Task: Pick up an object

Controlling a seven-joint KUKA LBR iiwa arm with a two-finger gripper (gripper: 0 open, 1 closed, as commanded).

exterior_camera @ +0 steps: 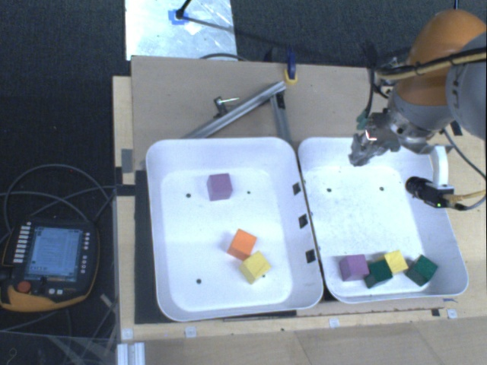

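My gripper (361, 155) hangs over the far edge of the right bin (380, 204), above the bin floor and with nothing seen in it. Along that bin's near wall lie a purple block (353, 266), a dark green block (377, 272), a yellow block (395, 261) and a second green block (421, 268). The left bin (175, 226) holds a purple block (219, 186) toward the back, with an orange block (242, 242) and a yellow block (256, 266) touching each other nearer the front.
A grey metal bar (236, 109) slants across the brown board behind the bins. A teach pendant (47, 261) with its cables lies on the floor at the left. The middle of the right bin's floor is bare.
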